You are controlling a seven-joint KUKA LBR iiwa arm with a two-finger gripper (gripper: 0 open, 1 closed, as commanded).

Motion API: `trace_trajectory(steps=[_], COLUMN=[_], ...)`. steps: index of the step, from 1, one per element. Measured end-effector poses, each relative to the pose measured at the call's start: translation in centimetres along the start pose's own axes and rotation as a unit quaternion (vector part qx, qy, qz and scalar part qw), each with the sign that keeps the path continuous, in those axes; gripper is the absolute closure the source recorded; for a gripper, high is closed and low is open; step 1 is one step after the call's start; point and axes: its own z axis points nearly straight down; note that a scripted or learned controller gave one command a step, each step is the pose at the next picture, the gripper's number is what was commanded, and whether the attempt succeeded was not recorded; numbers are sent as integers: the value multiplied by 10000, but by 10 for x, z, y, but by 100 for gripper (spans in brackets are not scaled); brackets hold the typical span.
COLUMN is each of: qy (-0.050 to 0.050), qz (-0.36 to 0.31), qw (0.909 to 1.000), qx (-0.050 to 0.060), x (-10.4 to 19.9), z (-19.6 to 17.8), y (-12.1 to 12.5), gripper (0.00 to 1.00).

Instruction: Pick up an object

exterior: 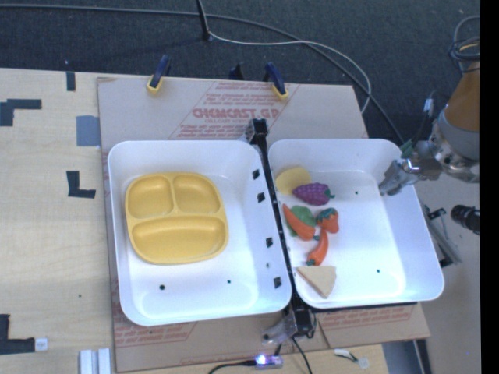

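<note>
The right bin (pixel 405 240) holds toy food along its left side: a yellow piece (pixel 290 179), a purple grape bunch (pixel 313 193), an orange carrot with green top (pixel 299 220), a small red-orange piece (pixel 330 221), another orange carrot (pixel 318 249) and a tan wedge (pixel 317 279). My gripper (pixel 392 181) hangs over the right bin's upper right rim, well to the right of the food, with nothing seen between its fingers. The orange-banded arm (pixel 466 111) comes in from the right edge.
The left bin (pixel 129 287) holds a yellow divided tray (pixel 176 217). Both bins rest on a cardboard sheet (pixel 226 111) clamped at the back by blue and yellow clips (pixel 158 75). Black cables (pixel 312 49) run over the dark floor behind.
</note>
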Motion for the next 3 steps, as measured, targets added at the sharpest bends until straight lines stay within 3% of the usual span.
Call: trace_trajectory(steps=[2,3], qy=[5,5], qz=[-21,-21], qw=[10000,10000], qx=[7,-2], x=[99,149], z=[16,3], y=[22,37], gripper=[100,100])
